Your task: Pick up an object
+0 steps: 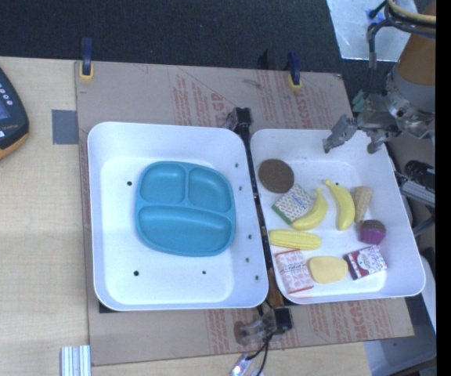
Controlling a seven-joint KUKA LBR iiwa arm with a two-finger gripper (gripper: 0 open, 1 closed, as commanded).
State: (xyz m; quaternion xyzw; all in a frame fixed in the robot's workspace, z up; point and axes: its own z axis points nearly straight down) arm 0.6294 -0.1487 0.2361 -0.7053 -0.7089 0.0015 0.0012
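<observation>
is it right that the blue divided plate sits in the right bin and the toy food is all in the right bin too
Not quite. The camera view shows the blue divided plate in the left bin, by itself. The toy food, such as the bananas, is indeed in the right bin.

Even, fairly bright overhead light falls across the pale wooden bench (30, 233). The two shallow white plastic bins (108, 280) look near overexposed, with only faint shadows. The picture is soft and slightly grainy; the dark background at top lacks detail.
</observation>
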